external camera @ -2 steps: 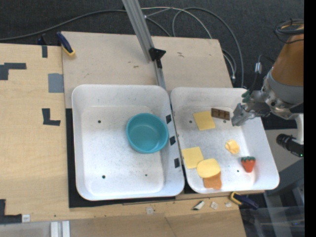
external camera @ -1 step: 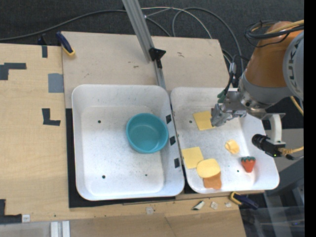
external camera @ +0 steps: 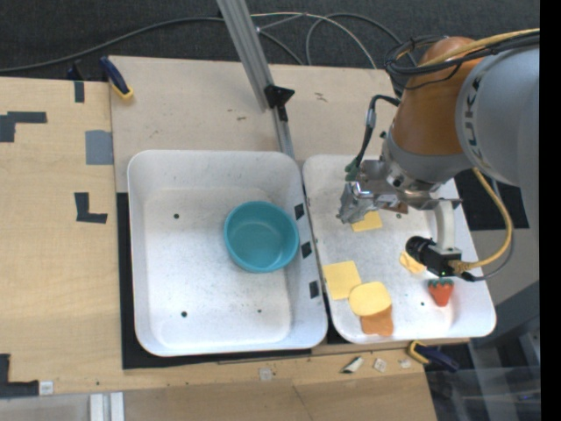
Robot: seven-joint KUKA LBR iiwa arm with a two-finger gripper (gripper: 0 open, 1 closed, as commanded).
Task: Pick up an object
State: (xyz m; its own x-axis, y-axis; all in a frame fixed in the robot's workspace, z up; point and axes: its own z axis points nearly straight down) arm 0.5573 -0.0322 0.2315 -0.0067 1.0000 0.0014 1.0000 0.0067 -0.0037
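The grey-and-orange arm [external camera: 456, 103] is reaching in from three o'clock and hanging over the right bin [external camera: 473, 323], while the left bin [external camera: 158, 323] is sitting alongside on the worktop [external camera: 53, 261] with a teal bowl [external camera: 260, 235] near its middle. The hand [external camera: 355, 207] is hovering low at the right bin's eleven o'clock corner, directly above a small flat yellow piece [external camera: 368, 222]; whether it is spread or closed, I cannot tell from this slant.

That yellow piece is looking like the target. It is lying thin and flat against the bin floor, partly hidden under the hand, so a good try is probably needing a straight, square descent right down to the floor before closing, or the grip may be sliding over its top.

Other candidates are waiting towards six o'clock: a yellow square [external camera: 342, 279], a chunkier yellow-and-orange block [external camera: 372, 307] just beside it, and a small red-orange item [external camera: 441, 293] nearer four o'clock.
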